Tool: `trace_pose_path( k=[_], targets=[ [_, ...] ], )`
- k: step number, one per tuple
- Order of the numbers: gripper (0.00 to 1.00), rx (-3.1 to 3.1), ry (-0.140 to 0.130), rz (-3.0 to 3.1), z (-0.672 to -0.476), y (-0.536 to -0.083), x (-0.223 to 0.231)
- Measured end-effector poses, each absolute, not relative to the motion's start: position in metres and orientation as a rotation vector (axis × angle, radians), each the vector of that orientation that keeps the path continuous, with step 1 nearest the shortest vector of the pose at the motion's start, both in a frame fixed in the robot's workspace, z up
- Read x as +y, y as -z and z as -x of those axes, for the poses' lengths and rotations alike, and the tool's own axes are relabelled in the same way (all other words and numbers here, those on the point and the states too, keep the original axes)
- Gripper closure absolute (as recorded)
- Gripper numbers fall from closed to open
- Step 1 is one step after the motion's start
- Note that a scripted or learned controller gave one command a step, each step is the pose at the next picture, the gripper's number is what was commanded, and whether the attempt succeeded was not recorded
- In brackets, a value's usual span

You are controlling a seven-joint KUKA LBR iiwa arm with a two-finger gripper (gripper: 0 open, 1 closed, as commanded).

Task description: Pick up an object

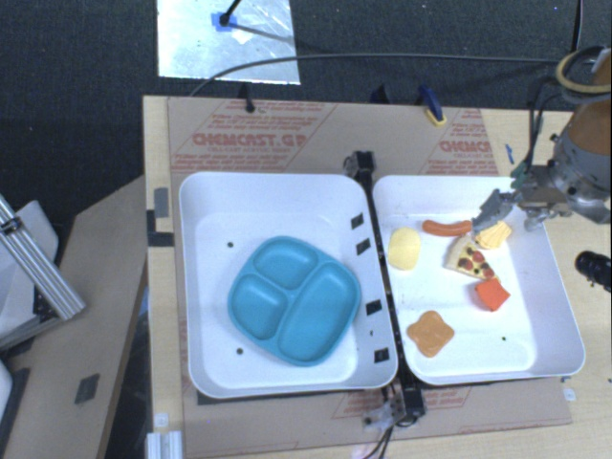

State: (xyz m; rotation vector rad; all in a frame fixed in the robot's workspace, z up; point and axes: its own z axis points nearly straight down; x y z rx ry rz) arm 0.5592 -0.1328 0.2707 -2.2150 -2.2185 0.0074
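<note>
— Where's the gripper right now?

— Low over the far right part of the right bin. Its grey fingers reach in from the right and point left. Whether they're spread or closed, I can't tell from here; they blur into each other.

— Anything under them?

— A small yellow piece sits right at the tips, touching or nearly so. I can't say it's between the fingers. Just to the left lies an orange-red sausage, its near end close to the fingertips. Below the yellow piece is a pizza slice, and next to that, a bit nearer us, a red-orange block.

— And farther off?

— A pale yellow egg-shaped thing near the bin's left wall, and an orange, cookie-like lump toward the front. Both well apart from the gripper.

— How's the arm sitting?

— It comes in from the right edge, the grey wrist bulky above the bin's right rim, slanting down and left to the fingers.

— The other bin?

— The left bin holds a blue divided plate, three compartments, lying flat.
</note>
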Motion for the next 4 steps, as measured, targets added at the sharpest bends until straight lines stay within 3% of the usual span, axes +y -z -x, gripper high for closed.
trace_pose_path(
  k=[1, 2, 4],
  targets=[
    [0.00, -2.227, 0.001, 2.218, -0.561, -0.276, -0.133],
    [0.00, -2.224, -0.002, 2.217, -0.571, -0.223, -0.128],
    [0.00, -2.221, -0.003, 2.218, -0.561, -0.116, -0.133]
  ],
)
